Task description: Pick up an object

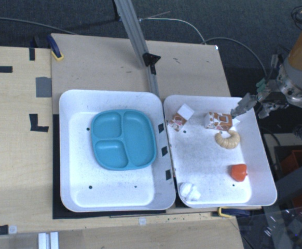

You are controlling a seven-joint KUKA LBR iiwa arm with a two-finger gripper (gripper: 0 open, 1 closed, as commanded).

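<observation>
The right bin (208, 160) holds several small objects. A white and brown packet (180, 117) lies near its top left. An orange and white packet (219, 120) lies beside a tan croissant-shaped piece (228, 139). A red-orange block (238, 172) sits at the lower right, and a white crumpled lump (190, 192) in the lower left corner. My gripper (255, 108) hangs over the bin's upper right rim, just right of the orange and white packet. It is open with nothing between its fingers, and one grey finger (242, 107) points toward that packet.
The left bin (73, 180) holds a blue divided plate (124, 139). A grey metal post (135, 30) slants down to the gap between the bins. Cables (192, 30) run across the bench behind the right bin.
</observation>
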